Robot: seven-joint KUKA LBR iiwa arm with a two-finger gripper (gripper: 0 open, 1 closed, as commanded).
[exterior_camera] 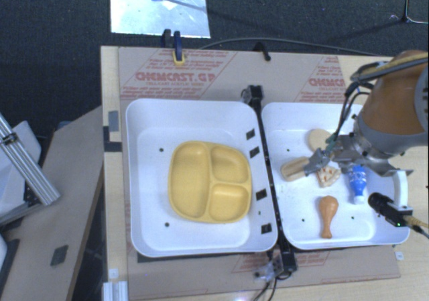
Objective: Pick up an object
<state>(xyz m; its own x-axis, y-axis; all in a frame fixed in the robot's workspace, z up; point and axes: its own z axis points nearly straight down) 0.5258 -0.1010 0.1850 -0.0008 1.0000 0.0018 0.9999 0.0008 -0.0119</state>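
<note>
In the right bin [295, 236], the tool [322, 161] hangs low; whether it is wide or narrow cannot be told. A waffle-like toy [328, 175] lies just beneath it, a wooden spoon [295, 168] beside.

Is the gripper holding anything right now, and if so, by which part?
Cannot be told. The gripper sits low in the right bin over the wooden spoon and a small tan piece.

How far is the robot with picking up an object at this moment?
Nothing looks picked up yet. The gripper is low in the right bin, just above the small waffle-like piece and beside the wooden spoon. The drumstick and blue bottle lie on the bin floor. Gripping and lifting remain.
</note>
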